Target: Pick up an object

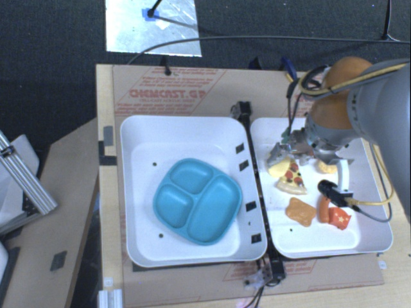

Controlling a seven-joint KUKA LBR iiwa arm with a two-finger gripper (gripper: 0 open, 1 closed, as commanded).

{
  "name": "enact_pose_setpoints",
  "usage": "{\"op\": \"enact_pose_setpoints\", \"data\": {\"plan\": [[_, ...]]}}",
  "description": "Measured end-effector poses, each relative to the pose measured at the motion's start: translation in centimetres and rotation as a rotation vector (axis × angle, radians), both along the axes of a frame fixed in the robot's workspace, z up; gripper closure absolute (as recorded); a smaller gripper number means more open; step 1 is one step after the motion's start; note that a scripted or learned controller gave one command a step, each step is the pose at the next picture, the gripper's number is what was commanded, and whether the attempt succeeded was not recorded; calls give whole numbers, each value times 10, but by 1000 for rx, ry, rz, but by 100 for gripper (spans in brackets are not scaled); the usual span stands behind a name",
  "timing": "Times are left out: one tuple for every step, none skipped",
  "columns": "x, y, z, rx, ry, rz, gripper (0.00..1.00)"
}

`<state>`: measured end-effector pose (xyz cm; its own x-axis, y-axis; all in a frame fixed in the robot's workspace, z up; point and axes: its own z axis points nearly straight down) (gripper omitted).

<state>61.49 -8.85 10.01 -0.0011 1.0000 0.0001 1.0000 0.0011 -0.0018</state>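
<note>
Camera view: pincer hangs low over the pizza slice; its opening I cannot tell. Approach step; next it must close on the slice.

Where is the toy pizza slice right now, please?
In the camera view, the toy pizza slice lies in the right bin, near its left wall, just below the hand and above an orange toy food piece.

Blue divided plate in left white bin; silvery sheet, possibly foil, on dark floor beyond bench.
</note>
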Motion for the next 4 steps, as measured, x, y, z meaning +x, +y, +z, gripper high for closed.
{"op": "enact_pose_setpoints", "data": {"plan": [[1, 0, -15, -1, -4, 0, 0], [2, 0, -4, -1, -7, 1, 100], [5, -6, 59, -1, -9, -1, 100], [6, -7, 114, -1, -9, 3, 100]]}}
